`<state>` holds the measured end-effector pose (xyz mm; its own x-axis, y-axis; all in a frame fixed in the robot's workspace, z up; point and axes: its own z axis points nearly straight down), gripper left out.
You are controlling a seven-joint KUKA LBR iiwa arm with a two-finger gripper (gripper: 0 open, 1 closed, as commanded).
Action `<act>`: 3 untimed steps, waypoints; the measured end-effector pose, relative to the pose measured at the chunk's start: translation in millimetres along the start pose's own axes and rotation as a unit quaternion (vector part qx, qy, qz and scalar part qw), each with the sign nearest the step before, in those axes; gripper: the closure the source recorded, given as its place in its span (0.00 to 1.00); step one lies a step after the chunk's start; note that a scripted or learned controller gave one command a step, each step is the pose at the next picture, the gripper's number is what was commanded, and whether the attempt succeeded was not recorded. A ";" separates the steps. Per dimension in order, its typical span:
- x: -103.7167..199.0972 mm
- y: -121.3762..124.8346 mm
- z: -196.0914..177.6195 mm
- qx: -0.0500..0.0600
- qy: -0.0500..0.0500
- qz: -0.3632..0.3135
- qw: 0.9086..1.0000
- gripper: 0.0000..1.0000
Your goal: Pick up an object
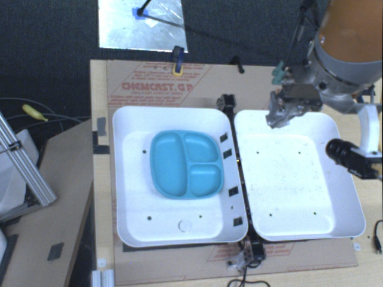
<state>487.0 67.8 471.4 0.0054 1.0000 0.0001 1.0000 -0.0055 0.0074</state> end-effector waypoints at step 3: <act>94.2 -1.5 -2.9 0.004 0.001 -0.007 1.000 1.00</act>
